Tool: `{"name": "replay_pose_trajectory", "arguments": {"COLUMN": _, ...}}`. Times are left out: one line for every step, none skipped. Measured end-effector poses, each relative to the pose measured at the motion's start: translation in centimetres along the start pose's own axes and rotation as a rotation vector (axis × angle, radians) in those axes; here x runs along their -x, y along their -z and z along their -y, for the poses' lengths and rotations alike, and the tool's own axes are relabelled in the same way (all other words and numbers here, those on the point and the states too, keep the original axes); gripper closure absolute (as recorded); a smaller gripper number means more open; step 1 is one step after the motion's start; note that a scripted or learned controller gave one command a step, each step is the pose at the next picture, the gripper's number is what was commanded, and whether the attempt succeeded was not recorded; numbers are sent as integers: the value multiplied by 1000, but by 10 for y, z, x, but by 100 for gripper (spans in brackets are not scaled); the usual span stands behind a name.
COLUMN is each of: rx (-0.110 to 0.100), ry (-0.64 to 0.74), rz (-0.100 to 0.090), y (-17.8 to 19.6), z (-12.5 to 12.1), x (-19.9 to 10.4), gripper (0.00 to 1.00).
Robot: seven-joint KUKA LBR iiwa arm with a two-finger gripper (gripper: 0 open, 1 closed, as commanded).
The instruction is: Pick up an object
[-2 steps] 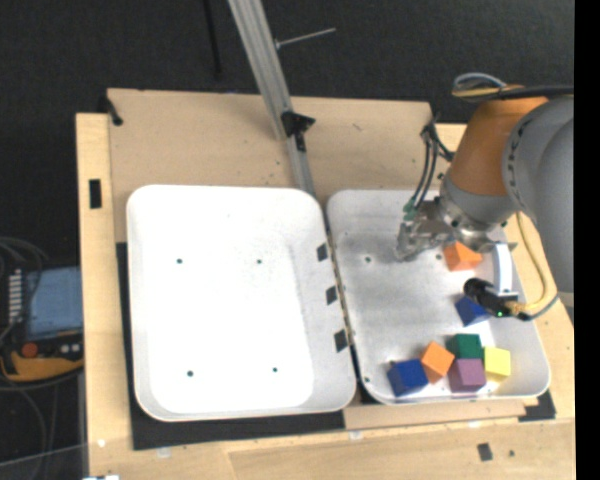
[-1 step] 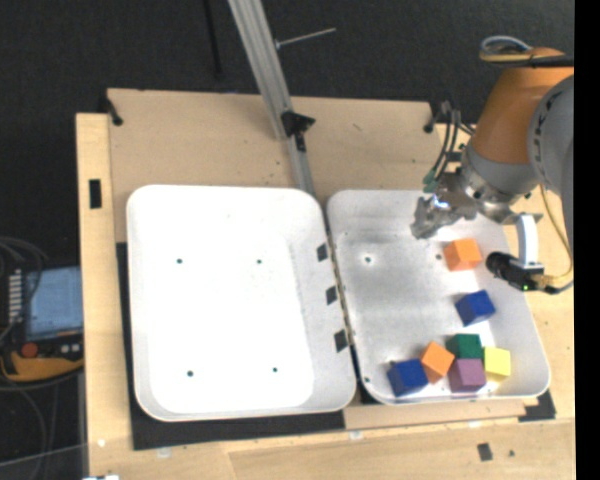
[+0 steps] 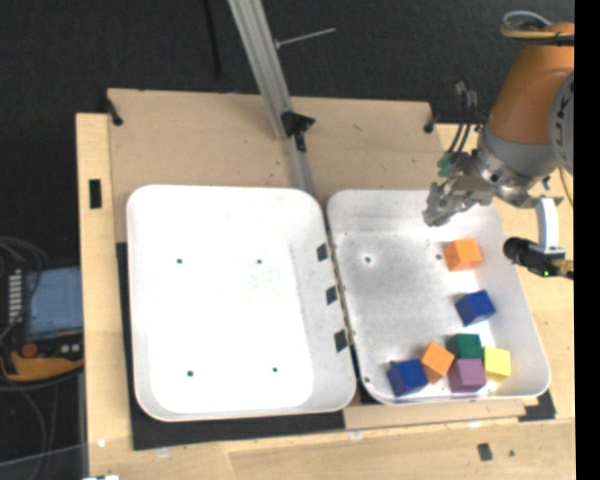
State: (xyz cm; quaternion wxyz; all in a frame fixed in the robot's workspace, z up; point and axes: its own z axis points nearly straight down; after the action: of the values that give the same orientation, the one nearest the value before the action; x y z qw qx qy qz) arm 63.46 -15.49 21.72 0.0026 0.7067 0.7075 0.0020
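Jaws (image 3: 438, 211) hang over the far edge of the right bin (image 3: 380, 228), and whether they are parted or closed cannot be told from this slanted view; nothing shows between them. Closest to them is an orange cube (image 3: 462, 253), just beside and slightly nearer the camera, lying alone and so likely the easiest pick. A blue cube (image 3: 475, 307) sits further along. Others crowd the near corner (image 3: 450, 366), packed tightly, which would hinder a clean grip. On the worktop (image 3: 230, 118), the left bin (image 3: 225, 298) lies alongside.

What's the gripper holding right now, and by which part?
Nothing visible. The gripper hangs over the right bin's far edge, apart from the nearest orange block.
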Motion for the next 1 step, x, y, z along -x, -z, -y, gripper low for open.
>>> {"name": "replay_pose_trajectory", "arguments": {"rx": 1, "ry": 3, "rz": 0, "y": 54, "z": -9, "x": -7, "gripper": 100}}
